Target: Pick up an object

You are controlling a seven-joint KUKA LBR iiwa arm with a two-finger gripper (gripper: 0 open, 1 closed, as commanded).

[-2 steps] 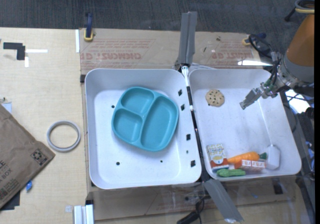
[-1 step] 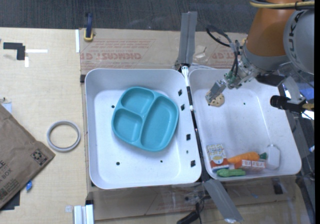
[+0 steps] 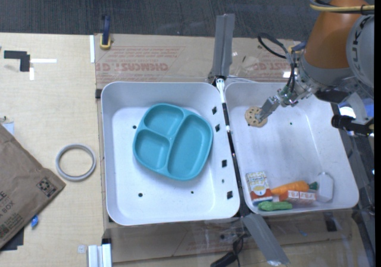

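Thing in hand: a cookie (image 3: 256, 116), a small round tan disc with dark spots, sits at the tip of the gripper (image 3: 264, 111) over the right bin (image 3: 333, 159), near that bin's far left corner and close to the divider between the two bins.
Jaws: clamped on the cookie's right edge, one finger on each side as far as this slanted view shows; the disc hangs out to the left of the fingertips.
Handling, as a judgement: the cookie looks light and stiff, probably a toy of plastic or rubber, so weight is no worry. The flat faces give little to press on, and a hold at the rim alone may let it pivot or slip.
Best hold: across the thickness, deeper toward the middle of the disc rather than at the edge.
Other pickable things: a small carton (image 3: 257, 184), a carrot (image 3: 293, 188) and a green pod (image 3: 275, 205) lie along the right bin's near edge, touching or nearly so.
Left bin (image 3: 119, 141): it carries a teal divided plate (image 3: 173, 141), wide, rigid and smooth, hard for narrow fingers except at its rim.
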